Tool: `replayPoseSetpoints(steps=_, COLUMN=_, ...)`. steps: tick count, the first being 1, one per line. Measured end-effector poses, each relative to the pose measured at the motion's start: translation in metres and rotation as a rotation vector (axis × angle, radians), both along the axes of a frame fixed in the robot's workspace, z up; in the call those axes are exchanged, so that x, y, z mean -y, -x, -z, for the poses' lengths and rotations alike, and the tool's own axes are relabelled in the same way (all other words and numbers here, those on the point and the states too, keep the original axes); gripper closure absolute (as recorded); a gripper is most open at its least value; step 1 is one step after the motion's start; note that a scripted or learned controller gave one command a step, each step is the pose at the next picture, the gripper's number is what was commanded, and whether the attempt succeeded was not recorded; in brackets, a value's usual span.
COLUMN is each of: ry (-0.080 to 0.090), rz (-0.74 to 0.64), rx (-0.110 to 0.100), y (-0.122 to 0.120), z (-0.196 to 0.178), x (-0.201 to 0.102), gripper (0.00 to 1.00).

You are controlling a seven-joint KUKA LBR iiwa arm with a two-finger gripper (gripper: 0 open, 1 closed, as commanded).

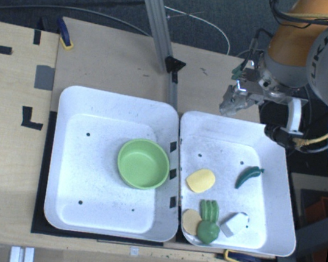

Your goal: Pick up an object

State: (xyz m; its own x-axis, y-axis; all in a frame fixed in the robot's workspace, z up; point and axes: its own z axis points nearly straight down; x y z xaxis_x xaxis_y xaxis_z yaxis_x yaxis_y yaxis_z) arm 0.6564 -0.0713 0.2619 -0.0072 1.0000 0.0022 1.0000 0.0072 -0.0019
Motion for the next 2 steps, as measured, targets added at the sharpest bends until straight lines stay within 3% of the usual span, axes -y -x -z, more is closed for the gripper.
replayPoseSetpoints(steps=2, ry=0.001, rz=0.001, rx=0.000, y=-0.006, z=0.009, x=-0.108, gripper=1.00)
